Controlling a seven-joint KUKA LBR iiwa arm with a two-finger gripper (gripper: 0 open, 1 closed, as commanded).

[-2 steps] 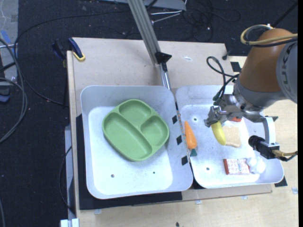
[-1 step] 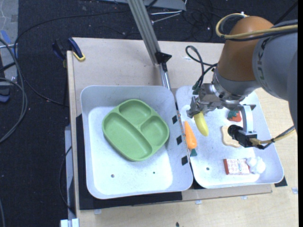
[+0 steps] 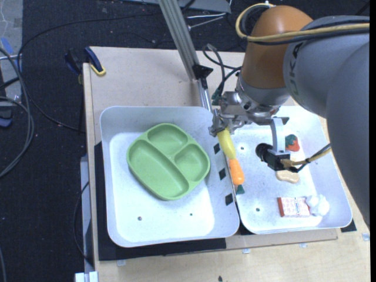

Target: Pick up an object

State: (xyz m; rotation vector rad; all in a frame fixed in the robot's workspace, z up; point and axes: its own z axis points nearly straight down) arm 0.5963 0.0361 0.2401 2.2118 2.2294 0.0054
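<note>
Yellow and orange, the toy tool [image 3: 230, 157] hangs tilted over the seam between the two bins, its yellow end clamped in the gripper [image 3: 224, 133]. Left bin [image 3: 117, 216] holds a green divided plate [image 3: 168, 160], open floor around it. Right bin [image 3: 258, 216] carries a red-white box [image 3: 292, 206] and small pieces partly hidden by cabling. Tan bench [image 3: 141, 75] below.

No text or label can be read.

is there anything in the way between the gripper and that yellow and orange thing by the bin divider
Nothing visible. The gripper sits right at the top end of the yellow and orange object, which lies along the inner edge of the right bin. The green divided plate lies apart in the left bin.
</note>
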